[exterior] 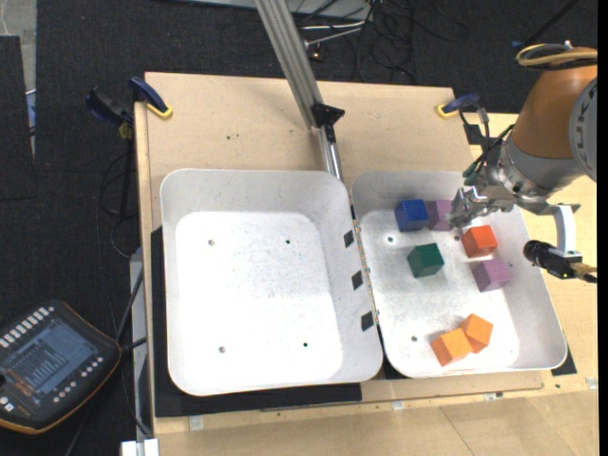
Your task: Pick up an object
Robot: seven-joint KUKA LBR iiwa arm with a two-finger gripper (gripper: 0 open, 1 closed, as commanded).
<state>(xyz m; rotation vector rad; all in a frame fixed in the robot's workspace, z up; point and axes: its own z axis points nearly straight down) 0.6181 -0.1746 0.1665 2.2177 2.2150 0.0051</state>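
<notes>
Where blocks crowd the right bin (pixel 532 345), the gripper (pixel 463 209) hangs between a blue block (pixel 411 214) and an orange-red block (pixel 479 240).

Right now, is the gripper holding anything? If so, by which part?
Cannot be told. The gripper sits low in the right bin, between the pink block and the orange-red block, but no block visibly sits between its fingers.

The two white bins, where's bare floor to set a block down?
The left white bin has bare floor wall to wall. In the right white bin, a strip lies free along its left wall, below the green cube. The upper right is crowded around the gripper.
</notes>
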